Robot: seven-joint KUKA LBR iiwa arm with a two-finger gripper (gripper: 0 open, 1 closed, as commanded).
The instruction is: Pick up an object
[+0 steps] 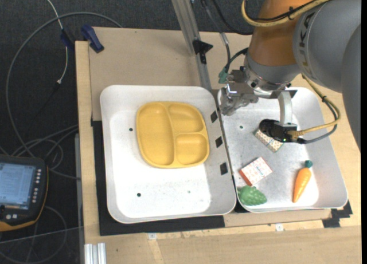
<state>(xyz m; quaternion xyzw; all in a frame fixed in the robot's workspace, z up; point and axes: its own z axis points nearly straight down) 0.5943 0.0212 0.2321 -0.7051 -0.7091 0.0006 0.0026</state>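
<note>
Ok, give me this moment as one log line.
hand: above right bin's far corner beside left bin | right bin: carrot, green toy, small box, speckled block | left bin: yellow divided plate

- You have bright, even overhead light; the left bin (166,197) and right bin (324,117) look nearly washed out.
- Shadows are soft and short.
- At 1 o'clock the arm (321,34) looks slightly soft.
</note>
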